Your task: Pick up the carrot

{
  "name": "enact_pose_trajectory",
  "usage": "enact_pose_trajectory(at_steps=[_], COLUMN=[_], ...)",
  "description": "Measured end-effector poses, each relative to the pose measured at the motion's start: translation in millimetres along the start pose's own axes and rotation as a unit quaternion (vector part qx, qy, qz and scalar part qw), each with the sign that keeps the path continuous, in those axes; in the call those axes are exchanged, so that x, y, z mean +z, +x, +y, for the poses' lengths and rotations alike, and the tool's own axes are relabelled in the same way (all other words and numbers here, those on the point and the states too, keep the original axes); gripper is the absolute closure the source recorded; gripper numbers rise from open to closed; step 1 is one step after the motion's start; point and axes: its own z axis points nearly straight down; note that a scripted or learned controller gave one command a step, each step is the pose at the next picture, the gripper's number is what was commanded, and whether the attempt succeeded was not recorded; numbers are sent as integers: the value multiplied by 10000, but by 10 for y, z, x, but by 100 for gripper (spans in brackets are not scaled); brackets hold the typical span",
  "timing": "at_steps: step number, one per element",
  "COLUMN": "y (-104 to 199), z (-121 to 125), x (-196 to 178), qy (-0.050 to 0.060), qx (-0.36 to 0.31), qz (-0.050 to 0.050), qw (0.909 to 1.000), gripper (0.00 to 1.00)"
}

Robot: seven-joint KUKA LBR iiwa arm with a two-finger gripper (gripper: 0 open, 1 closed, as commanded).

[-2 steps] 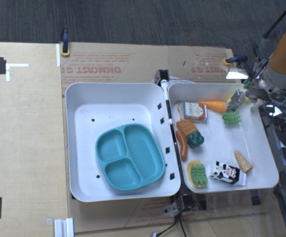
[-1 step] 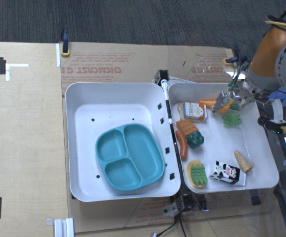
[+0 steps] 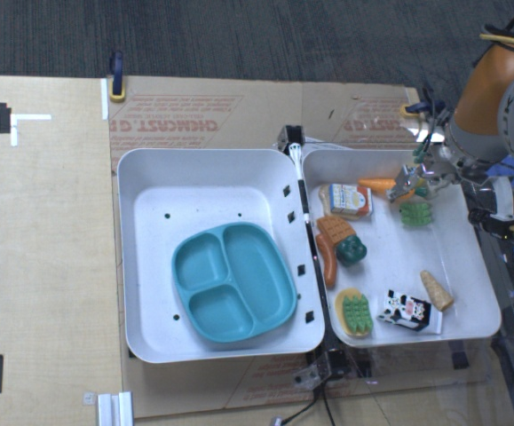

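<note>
I noted the gripper (image 3: 409, 185) low in the right bin (image 3: 470, 264), right at the tip of the carrot (image 3: 377, 185), which lay near the back wall, just beside the small orange-and-white carton (image 3: 348, 200). I could not tell whether the jaws were open, closed, or had the carrot at all; the metal hid that end. My worry was a grasp on the very tip: the carrot could pivot out or slide toward the carton. A green toy (image 3: 415, 213) sat just under the gripper and could be snagged instead. The right bin also held a waffle piece (image 3: 336, 230), a sausage (image 3: 328, 263), a dark green vegetable (image 3: 351, 250), a yellow-green item (image 3: 355, 312), a cow-print carton (image 3: 407, 310) and a bread stick (image 3: 437, 290). The left bin (image 3: 150, 193) held a teal divided plate (image 3: 233, 280).
</note>
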Motion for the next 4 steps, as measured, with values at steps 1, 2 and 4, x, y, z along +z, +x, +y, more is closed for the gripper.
enact_pose_trajectory(at_steps=[1,2,4], y=[571,1007,1085], z=[-101,-766,-160], x=[-721,90,8], qy=[-86,-78,-84], qx=[734,629,1030], qz=[20,24,22], qw=[9973,9980,9946], gripper=[100,100,0])
